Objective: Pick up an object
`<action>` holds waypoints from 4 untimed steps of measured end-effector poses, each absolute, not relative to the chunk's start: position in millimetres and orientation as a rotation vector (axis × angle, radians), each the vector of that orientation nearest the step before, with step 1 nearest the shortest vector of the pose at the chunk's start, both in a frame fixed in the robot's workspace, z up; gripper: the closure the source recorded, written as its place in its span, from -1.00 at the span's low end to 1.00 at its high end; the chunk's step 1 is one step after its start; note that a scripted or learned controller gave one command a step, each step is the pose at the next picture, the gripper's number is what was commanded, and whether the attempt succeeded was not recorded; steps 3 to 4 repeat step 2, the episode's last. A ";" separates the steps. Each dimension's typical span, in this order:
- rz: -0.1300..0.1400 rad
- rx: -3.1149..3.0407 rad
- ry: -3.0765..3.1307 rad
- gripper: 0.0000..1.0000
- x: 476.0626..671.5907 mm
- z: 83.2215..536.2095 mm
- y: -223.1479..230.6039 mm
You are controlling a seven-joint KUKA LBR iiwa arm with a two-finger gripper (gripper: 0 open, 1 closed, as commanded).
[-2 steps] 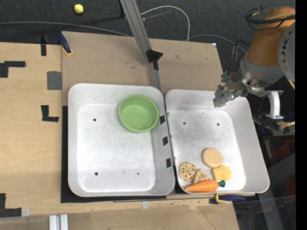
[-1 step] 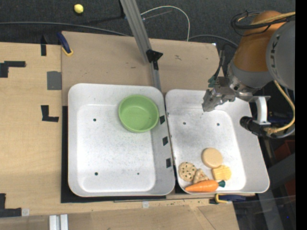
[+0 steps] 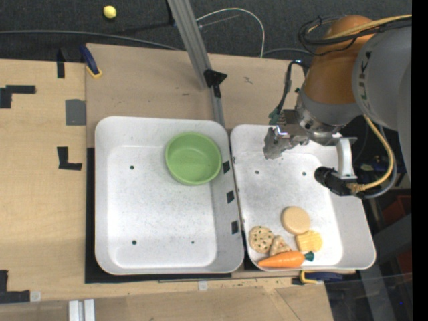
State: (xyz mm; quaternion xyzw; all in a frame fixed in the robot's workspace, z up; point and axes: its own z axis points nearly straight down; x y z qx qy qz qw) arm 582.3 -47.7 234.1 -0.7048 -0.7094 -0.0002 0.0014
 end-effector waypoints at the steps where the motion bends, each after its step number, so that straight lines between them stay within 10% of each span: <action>1: 0.002 -2.211 -2.226 1.00 554.8 231.7 9.4; 4: 0.004 -2.211 -2.226 1.00 526.1 233.2 56.1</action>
